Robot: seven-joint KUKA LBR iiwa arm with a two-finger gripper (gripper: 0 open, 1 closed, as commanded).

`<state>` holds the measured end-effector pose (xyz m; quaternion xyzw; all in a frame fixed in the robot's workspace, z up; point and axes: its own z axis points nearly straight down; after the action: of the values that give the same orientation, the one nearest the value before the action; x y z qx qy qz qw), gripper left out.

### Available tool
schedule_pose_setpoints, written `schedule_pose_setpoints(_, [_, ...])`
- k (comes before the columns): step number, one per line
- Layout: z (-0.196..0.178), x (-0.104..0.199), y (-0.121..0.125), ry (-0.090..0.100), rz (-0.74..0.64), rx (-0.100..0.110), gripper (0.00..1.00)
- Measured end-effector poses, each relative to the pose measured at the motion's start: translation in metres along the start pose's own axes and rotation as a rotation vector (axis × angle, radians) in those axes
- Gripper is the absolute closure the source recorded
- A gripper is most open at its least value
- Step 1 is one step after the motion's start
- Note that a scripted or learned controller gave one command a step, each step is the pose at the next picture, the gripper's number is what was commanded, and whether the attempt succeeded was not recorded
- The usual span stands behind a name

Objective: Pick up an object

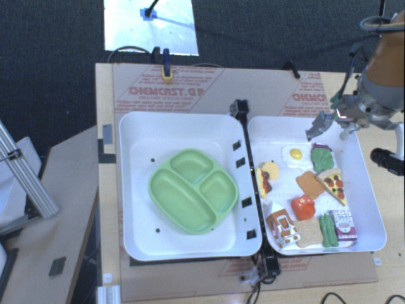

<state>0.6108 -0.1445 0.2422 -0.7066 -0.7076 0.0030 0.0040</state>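
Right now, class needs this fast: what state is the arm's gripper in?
Gripper: open, holding nothing, above the back of the right bin, apart from the toy food.

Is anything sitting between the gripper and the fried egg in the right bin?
Nothing visible does. The gripper hangs over the right bin's far end, and only bare white floor separates it from the fried egg.

Arm [386,62]: cut off by right edge, upper links out of frame. Gripper [330,124]: blurred, finger spacing unreadable. Toy foods [310,201] in right bin [373,233]: overlapping, several too small to identify.
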Motion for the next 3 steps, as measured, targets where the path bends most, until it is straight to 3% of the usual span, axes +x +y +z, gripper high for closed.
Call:
schedule_pose_setpoints(1, [-0.007,0.0,0.002,-0.002,-0.002,-0.011,0.0])
schedule_pose_setpoints(3, [0.082,0.012,0.012,-0.001,-0.005,-0.008,0.0])
